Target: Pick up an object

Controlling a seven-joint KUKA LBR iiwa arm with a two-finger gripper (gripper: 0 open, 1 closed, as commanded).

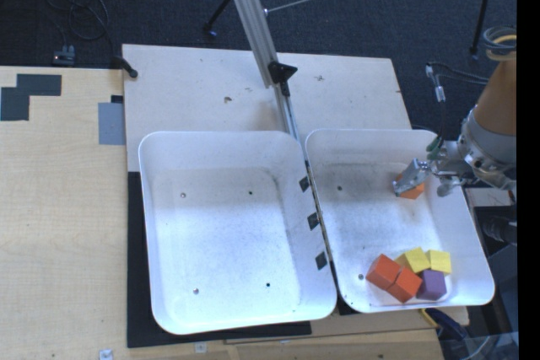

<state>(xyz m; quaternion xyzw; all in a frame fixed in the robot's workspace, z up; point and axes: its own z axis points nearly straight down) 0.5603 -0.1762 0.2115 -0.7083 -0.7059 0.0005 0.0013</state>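
Orange block [413, 192] sits directly under the jaws [411, 180], touching or nearly so, in the right bin [472, 232]. Whether the jaws grip it or stand open, I cannot tell. Four more blocks [409, 272] lie well apart, toward the bin's near corner.

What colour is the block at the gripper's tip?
Orange; the block sits under the gripper in the camera view.

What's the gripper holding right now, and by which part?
An orange block sits at the gripper tips in the right bin, but whether the fingers grip it cannot be told.
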